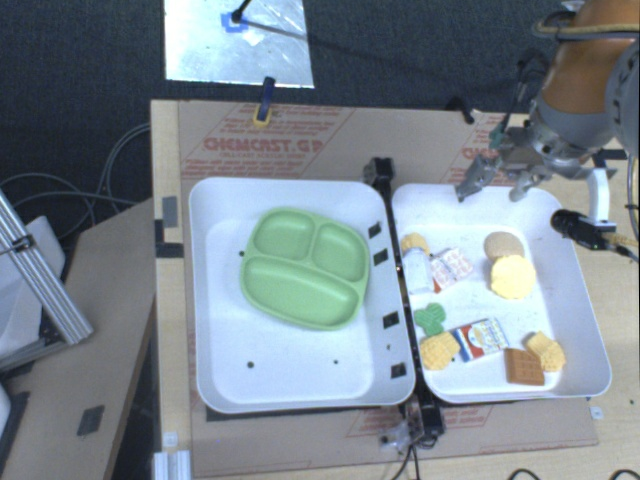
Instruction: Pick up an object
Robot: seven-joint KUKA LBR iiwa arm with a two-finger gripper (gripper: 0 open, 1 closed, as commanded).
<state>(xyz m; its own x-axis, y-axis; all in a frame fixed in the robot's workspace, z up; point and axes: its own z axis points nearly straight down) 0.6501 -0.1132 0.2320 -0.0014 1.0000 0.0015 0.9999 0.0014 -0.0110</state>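
Yellow round [513, 277] in right bin [580, 298] — end effector [495, 182] open above far rim.

Right bin's [575, 268] far half lies bare; food pieces [480, 340] crowd its near half.

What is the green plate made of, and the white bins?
The green plate looks like moulded plastic: one even colour, smooth, rounded dividers between three sections, a soft matte shine. The white bins also look like thin plastic, with rounded corners and a slight gloss, though the view cannot confirm it.
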